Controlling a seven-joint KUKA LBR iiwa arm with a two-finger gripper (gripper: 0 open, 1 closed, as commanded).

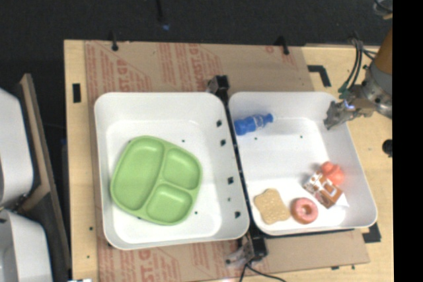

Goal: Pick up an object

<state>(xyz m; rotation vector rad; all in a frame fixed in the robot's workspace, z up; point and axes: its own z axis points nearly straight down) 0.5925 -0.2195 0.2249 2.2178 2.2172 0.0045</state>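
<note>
The right bin (291, 109) holds a small blue bottle (253, 123) lying on its side near the back left. A slice of toast (271, 205) and a pink donut (305, 210) lie at its front. An orange and white toy (327, 182) sits by the right wall. My gripper (338, 113) hangs over the right bin's back right corner, well apart from all of these, with nothing seen in it.
A green divided plate (156, 179) lies in the left bin (158, 109). A dark divider with clips (231, 155) runs between the two bins. Cables and the arm's wrist (377, 86) sit at the right edge of the bench.
</note>
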